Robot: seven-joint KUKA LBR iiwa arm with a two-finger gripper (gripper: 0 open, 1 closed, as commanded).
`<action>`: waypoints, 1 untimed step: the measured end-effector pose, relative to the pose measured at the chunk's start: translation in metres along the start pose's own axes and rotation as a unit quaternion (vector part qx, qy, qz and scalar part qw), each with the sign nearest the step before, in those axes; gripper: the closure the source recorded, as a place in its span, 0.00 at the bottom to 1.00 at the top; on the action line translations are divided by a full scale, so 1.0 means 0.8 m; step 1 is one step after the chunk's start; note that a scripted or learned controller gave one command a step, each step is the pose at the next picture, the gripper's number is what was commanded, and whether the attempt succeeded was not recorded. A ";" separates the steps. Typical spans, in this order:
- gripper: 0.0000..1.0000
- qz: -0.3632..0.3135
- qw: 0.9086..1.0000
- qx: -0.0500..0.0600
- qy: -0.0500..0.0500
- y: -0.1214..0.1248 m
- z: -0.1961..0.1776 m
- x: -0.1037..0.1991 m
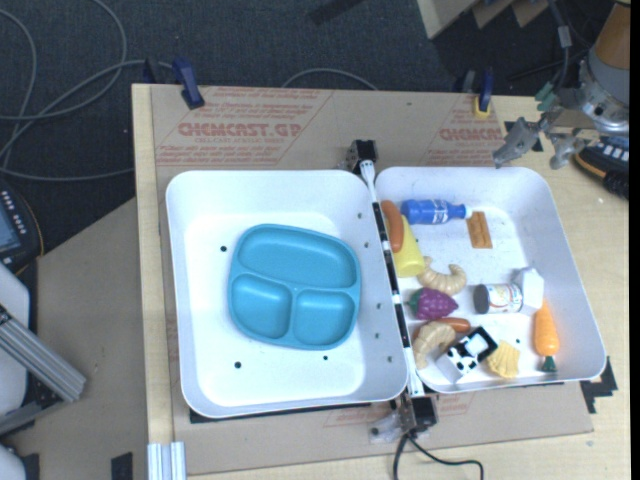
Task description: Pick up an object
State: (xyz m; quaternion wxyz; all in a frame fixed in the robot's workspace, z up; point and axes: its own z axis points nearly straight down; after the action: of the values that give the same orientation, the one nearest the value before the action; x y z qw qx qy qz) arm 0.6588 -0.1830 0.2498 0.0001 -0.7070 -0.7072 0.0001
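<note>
Left bin [200, 368] holds a blue divided plate [293, 285], flat, approx. centred; right bin [566, 258] holds small toys: blue bottle [432, 211] near top, carrot [545, 332] at right edge, purple grapes [434, 304] by the divider, black-and-white dice [469, 351] near bottom; gripper [537, 140] hangs above right bin's top-right corner, nothing btwn its fingers.

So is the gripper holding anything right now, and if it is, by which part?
Nothing is held. The gripper hangs open above the far rim of the right bin, with no object between its fingers.
</note>
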 end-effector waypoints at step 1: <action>0.00 0.000 1.000 0.006 0.002 -0.041 0.130 0.028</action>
State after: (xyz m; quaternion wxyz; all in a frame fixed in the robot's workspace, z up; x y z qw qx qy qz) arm 0.6261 -0.1606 0.1462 0.0056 -0.7073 -0.7069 0.0028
